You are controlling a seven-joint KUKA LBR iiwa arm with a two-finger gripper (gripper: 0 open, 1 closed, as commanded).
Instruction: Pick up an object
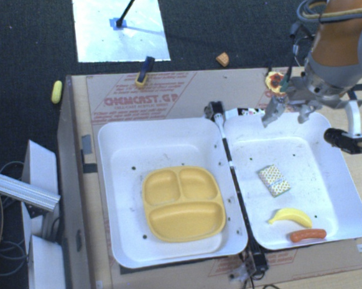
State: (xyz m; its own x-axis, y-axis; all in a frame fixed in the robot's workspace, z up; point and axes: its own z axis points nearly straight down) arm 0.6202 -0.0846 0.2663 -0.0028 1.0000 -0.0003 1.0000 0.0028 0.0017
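Dark carpet lies around the tabletop (164, 89), which is covered by a brown board with red letters. Two white bins sit on it side by side. The left bin (121, 142) holds one yellow tray (183, 203) with three parts. The right bin (334, 188) holds three small things: one banana (290, 216), one sausage (308, 235) and one little dotted box (274, 180).

The tool (288, 109) hangs over the far edge of the right bin, well apart from all three things. Its two fingers are spread and nothing is between them.

The banana lies near the front of the right bin, just beside the sausage. It is likely a toy, so it should be light and hard, and a bit slippery because it is smooth and curved. A good place to hold it looks like the thick middle, with the fingers across its short side. The sausage is round and thin and may roll away, so the middle is best there too. The dotted box lies flat in the middle of the bin, away from the others. It looks light and stiff, and its straight sides should be the easiest to pinch.

Off the bins there is one yellow clip (143, 74) on the board, one yellow thing (56, 91) and one orange bit (223, 59) on the carpet.
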